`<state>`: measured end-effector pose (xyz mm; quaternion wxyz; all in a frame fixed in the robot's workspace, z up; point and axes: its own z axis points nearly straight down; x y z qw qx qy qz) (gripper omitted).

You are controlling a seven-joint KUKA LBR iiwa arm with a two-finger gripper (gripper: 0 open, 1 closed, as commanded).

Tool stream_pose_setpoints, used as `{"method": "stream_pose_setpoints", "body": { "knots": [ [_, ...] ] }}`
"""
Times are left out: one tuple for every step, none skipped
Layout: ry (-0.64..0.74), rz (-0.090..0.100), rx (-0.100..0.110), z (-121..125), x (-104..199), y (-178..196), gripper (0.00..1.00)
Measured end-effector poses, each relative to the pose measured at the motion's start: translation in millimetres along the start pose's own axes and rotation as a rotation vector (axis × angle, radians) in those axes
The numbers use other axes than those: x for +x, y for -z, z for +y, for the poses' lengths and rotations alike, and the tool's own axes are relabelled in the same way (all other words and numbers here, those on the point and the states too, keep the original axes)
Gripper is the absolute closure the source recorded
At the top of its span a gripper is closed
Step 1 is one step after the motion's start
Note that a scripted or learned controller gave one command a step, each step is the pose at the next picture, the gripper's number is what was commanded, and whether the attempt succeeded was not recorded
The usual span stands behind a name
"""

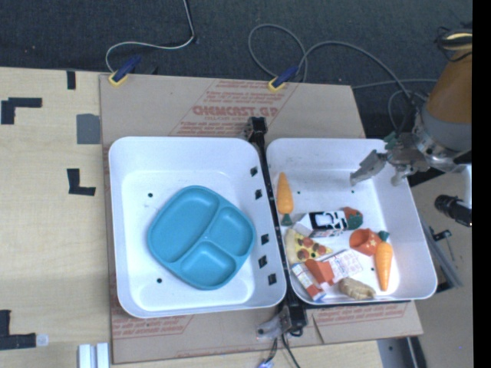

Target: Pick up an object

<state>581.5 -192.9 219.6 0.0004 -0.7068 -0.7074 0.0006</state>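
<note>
Gripper point(377, 167): over the right bin's point(406, 228) far right corner, fingers apparently spread, nothing between them.
Objects: clustered in that bin's near half.
Nearest candidate: black-and-white item point(330, 221), toward the viewer and left of the gripper, long axis roughly left-right.
Left bin: holds a blue plate point(201, 238).

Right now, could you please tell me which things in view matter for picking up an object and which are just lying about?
For the job:
- pincer, over the right bin
- small carrot
- large carrot
- pizza slice
- black-and-white toy

Lying about:
- blue divided plate in the left bin
- cables
- cardboard sheet
</note>
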Motion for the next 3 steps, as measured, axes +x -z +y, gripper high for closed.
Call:
{"method": "stream_pose_setpoints", "body": {
  "knots": [
    [0.000,-0.001,-0.004,-13,-14,-133,0.00],
    [-0.001,-0.004,-0.008,-12,-15,-122,1.00],
    [0.003,0.002,-0.003,40,84,-38,1.00]
  ]
}}
